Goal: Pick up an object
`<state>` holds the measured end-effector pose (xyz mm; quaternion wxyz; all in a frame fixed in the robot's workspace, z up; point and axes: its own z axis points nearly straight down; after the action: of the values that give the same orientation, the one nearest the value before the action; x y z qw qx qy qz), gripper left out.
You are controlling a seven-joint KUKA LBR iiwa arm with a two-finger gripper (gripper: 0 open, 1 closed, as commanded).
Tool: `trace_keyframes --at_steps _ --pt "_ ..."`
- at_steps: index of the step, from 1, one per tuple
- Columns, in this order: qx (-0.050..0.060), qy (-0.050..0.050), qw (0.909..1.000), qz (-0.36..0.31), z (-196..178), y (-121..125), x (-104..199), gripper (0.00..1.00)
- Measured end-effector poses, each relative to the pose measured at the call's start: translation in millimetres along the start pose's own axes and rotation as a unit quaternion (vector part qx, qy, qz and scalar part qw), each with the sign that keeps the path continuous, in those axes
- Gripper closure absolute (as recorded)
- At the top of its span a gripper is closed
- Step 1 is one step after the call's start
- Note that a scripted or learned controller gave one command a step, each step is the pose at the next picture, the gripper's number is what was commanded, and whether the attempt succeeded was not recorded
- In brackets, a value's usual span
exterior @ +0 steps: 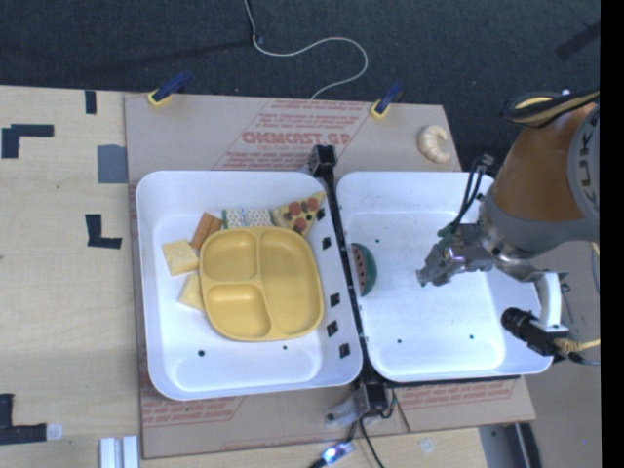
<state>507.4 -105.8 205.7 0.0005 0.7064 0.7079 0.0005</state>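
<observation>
My gripper (436, 270) hangs over the middle of the right bin (429, 344), pointing left, with nothing visible between its tips. A watermelon slice toy (365, 268) lies at the right bin's left wall, a short way left of the gripper. In the left bin (244, 373) a yellow divided plate (261, 283) lies flat. Around its upper left edge sit cracker-like pieces (182, 257), a brown piece (206, 229) and a pizza slice toy (300, 213).
A croissant-like toy (436, 143) lies on the cardboard beyond the right bin's far corner. Blue and yellow clamps (169, 88) hold the cardboard at the back. A black divider (336, 252) runs between the bins.
</observation>
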Motion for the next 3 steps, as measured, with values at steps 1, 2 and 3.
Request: trace_keyframes --at_steps 1,2,3 --pt "0.001 0.000 1.0000 0.000 -19 0 1 1.00" --pt "0.002 0.001 1.0000 -0.002 -10 9 55 1.00" --pt "0.002 0.001 1.0000 -0.003 -23 7 107 1.00"
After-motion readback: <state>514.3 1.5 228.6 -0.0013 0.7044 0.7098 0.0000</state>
